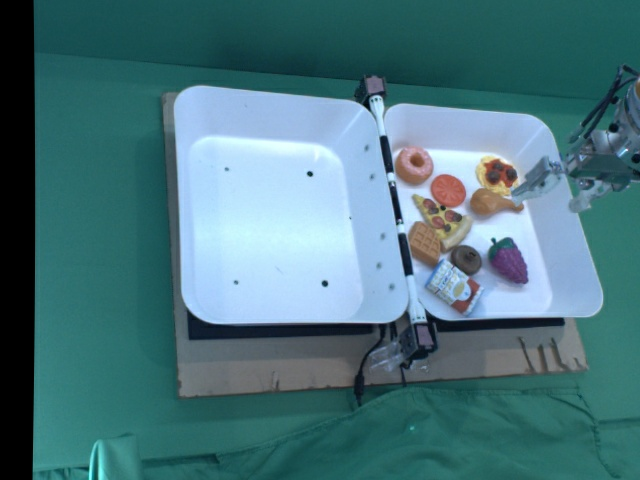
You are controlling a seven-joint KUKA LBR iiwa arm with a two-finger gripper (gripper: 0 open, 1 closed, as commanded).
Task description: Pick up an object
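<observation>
Gripper (pixel 561 184) hangs at the right edge of the right bin (pixel 575 273), over its far-right side, with two metal fingers spread apart: one reaches left toward the toys, the other (pixel 580 202) points down and right. Nothing sits between them, so it is open and holds nothing.

Nearest to the leading finger are the pasta plate (pixel 496 173) and the drumstick (pixel 494 203), which lie touching or nearly so, just left of the tip. Here is the first risk: closing on one could catch the other, or nudge both aside so that neither is held. The drumstick is rounded and tapered, and I judge it likely to squirt out of a two-finger pinch unless taken across its thick end.

Further out, the grapes (pixel 508 260) sit alone and look the safest target. The tomato slice (pixel 449 189) and the pizza (pixel 442 213) are flat; fingers may slide over them and shut on air. The waffle (pixel 425 242), the chocolate donut (pixel 465 259) and the carton (pixel 453 286) crowd together, so a descent there may land on top of a toy instead of straddling it. The pink donut (pixel 413 165) lies near the divider (pixel 394 203), which could block a finger.

The left bin (pixel 200 118) plays no part yet.
</observation>
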